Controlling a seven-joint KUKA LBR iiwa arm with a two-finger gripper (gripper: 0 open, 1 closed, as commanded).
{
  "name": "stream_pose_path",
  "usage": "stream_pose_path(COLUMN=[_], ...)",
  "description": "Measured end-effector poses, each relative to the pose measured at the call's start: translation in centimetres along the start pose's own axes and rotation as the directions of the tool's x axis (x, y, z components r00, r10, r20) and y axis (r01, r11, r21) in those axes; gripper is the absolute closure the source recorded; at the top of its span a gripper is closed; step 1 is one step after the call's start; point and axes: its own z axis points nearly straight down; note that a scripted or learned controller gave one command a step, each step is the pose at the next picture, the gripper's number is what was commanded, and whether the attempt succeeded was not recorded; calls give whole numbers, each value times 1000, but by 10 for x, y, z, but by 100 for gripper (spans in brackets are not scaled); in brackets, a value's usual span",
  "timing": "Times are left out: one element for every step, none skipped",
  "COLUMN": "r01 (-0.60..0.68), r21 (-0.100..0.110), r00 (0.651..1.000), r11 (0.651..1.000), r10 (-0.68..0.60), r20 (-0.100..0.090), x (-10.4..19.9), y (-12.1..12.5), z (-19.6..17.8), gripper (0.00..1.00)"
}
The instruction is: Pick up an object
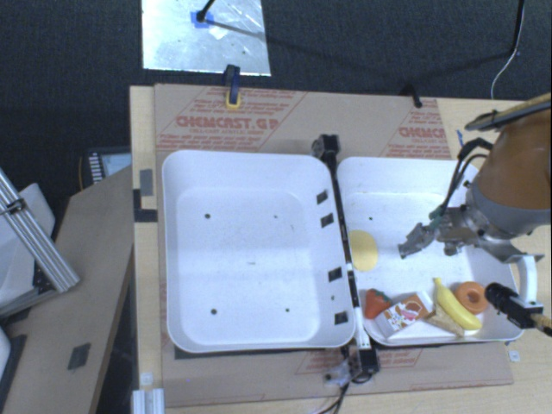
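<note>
In the right bin lie a pale yellow round object by the left wall, a red object, a white and red packet, a yellow banana and an orange piece along the front edge. My gripper hangs over the middle of the right bin, right of the yellow round object and above the banana. Its fingers stand open with nothing between them. The grey arm with its orange band comes in from the right.
The left bin sits beside the right one, with black clips along the shared divider. Both rest on a cardboard sheet. A shiny metal plate lies on the dark floor beyond. Cables run at the upper right.
</note>
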Motion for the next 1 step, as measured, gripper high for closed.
stream_pose_path(r01=[2], r21=[-3], r00=[1000], r11=[1000], r10=[-2], r20=[0], x=[0], y=[1], z=[-11], gripper=[100])
